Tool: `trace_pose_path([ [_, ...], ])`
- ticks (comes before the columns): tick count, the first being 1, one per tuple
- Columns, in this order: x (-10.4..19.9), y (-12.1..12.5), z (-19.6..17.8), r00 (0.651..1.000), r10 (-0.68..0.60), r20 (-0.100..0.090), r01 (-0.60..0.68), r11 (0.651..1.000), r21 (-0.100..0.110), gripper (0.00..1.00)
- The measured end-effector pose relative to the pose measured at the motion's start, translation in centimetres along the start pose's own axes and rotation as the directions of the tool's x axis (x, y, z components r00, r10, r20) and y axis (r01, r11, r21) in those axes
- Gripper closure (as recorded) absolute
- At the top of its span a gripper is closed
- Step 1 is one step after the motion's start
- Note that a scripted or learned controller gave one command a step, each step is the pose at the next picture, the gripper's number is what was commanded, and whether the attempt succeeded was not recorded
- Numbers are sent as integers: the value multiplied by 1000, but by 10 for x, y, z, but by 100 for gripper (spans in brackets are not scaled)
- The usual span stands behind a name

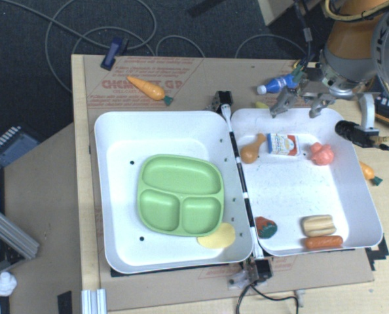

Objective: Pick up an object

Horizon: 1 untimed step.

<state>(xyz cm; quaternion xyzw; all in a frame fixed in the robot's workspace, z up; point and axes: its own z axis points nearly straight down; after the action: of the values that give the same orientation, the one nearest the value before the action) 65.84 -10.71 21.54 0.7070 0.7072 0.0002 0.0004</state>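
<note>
Cardboard-topped bench [181, 74]: left bin [116, 175] holds green divided tray [180, 193]; right bin [351, 195] toy foods; gripper [298, 106] open, empty, above far rim.

Bench on dark carpet, cables about.

The bench [181, 77] has a pale brown board top printed with faded red lettering near its far edge. The floor [37, 57] round it is dark, speckled carpet. Thin grey cables [83, 15] loop over the carpet beyond the far edge, and a small blue clip [113, 52] lies at the bench's far left corner. A silver metal rail [11, 231] slants along the left side, beside a dark flat box [8, 146]. More wires [266, 293] trail off the near edge. Lighting is even and soft; shadows are faint.
</note>
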Motion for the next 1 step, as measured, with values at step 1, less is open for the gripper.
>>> trace_pose_path([
  [1, -3, -72, 115, 1000, 1, -1, -1, 1000, 4, 0],
])
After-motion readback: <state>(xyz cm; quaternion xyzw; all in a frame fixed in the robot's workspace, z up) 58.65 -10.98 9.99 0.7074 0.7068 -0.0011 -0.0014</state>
